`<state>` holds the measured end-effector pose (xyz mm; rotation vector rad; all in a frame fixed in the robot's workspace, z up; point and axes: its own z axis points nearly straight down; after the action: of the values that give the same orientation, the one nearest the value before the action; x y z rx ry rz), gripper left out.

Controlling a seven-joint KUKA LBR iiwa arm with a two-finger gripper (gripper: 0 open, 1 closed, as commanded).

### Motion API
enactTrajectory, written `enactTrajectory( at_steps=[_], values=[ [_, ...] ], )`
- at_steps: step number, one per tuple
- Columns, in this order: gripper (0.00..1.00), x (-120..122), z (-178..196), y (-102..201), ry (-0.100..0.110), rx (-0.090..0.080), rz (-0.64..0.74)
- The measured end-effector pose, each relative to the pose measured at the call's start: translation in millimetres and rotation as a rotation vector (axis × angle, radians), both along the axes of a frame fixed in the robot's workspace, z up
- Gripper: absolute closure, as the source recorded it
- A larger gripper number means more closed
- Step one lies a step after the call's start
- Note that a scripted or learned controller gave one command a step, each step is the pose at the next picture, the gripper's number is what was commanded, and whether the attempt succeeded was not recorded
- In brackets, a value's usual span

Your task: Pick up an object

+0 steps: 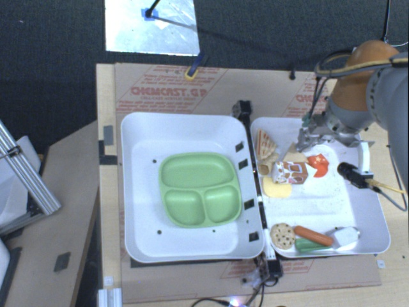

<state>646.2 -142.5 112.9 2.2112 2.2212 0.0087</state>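
Over the right bin [377,232] the gripper [308,137] hangs low above a cluster of toy food near the bin's far-left part; whether it is released or clenched on anything I cannot tell, since the wrist hides that part from this angle.

Just below it lies a small printed carton [291,171], brown and white, resting on its side. It touches a yellow disc [277,188] on its near side and a pale wedge [294,157] on its far side, and a red piece [318,164] sits just beside it to the right. A triangular slice [265,146] lies against the bin's left wall. Along the near edge, well apart from the cluster, sit a cookie [282,235], a carrot [313,236] and a white lump [346,236].

The carton looks the likeliest target. It is probably light and fairly stiff, with flat faces that give a good hold; closing across its shorter width should work, though the neighbours pressing on it leave little room beside it. The yellow disc seems too flat to pinch from above. The red piece looks small, smooth and likely to slip away sideways. The carrot, long, rounded and free of neighbours on its far side, would be easy to take across its middle.

The left bin [137,171] holds a green divided plate [198,189].
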Motion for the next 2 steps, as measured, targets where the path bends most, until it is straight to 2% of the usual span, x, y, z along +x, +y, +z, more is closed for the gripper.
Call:
enactTrajectory(
  at_steps=[2],
  values=[
    [1.00, 7.7, 111.8, -9.9, 0.000, -0.001, 0.000]
  ],
)
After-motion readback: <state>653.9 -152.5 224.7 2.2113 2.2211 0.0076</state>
